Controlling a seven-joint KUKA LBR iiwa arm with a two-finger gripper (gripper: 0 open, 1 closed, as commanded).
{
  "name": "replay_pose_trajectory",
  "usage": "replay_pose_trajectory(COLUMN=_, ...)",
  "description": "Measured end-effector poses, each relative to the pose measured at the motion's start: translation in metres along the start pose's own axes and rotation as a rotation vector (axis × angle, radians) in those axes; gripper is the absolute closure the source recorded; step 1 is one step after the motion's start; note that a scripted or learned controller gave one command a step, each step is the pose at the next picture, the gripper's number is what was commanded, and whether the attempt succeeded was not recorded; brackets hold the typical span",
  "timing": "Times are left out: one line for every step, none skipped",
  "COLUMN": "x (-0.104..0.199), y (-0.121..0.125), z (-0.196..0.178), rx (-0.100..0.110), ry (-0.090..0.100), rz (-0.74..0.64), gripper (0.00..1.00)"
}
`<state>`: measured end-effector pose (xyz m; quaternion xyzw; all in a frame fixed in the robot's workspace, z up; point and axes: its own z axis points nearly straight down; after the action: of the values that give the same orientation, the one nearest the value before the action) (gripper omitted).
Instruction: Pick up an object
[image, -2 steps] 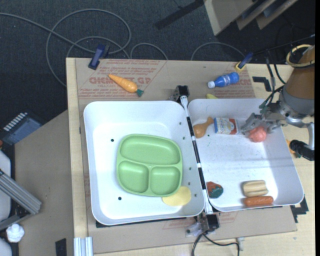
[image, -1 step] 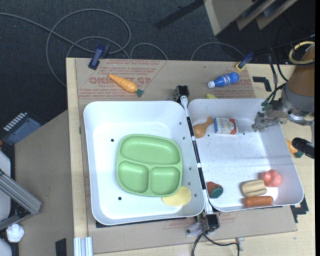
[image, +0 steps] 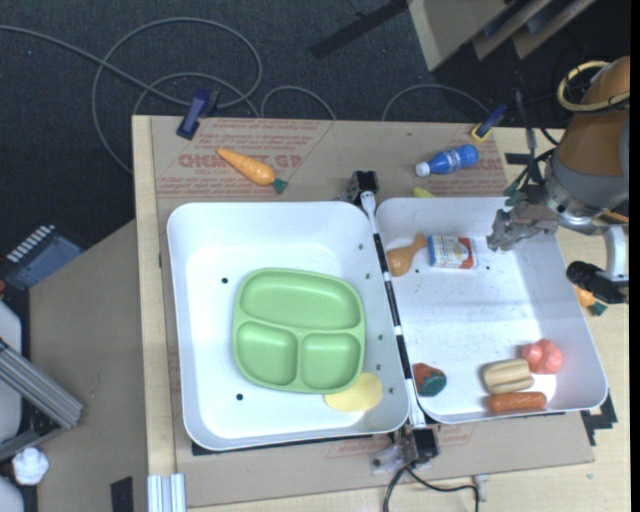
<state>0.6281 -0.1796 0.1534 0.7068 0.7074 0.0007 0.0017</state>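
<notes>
A: Start at the left. What's there?

B: In the left bin (image: 200, 260) a green divided plate (image: 297, 328) lies flat, with a yellow piece (image: 353, 395) touching its near right corner. Behind that bin a toy carrot (image: 250, 166) lies on the table (image: 300, 150).

A: And the right bin (image: 560, 300)?

B: At the far end, an orange pear-like piece (image: 402, 256) sits just beside a small white packet (image: 449, 251). At the near end are a red-and-green piece (image: 431, 378), a bun (image: 507, 374), a sausage (image: 517, 402) and a pink lump (image: 543, 355), close together.

A: Where's the hand (image: 508, 228)?

B: Over the far right part of that bin, just right of the packet. Whether it's open or closed I cannot tell; nothing visibly sits in it.

A: So which step?

B: The approach, I'd judge. The packet looks like the nearest target; the next move calls for shifting left over it and descending squarely.
</notes>
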Motion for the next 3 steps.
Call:
replay_pose_trajectory(x=0.052, y=-0.005, z=-0.015, rx=0.004, ry=0.003, rz=-0.001, gripper=1.0)
replay_pose_trajectory(x=0.106, y=-0.034, z=-0.032, rx=0.005, ry=0.003, rz=-0.001, gripper=1.0)
replay_pose_trajectory(x=0.073, y=-0.037, z=-0.025, rx=0.006, ry=0.001, rz=0.002, gripper=1.0)
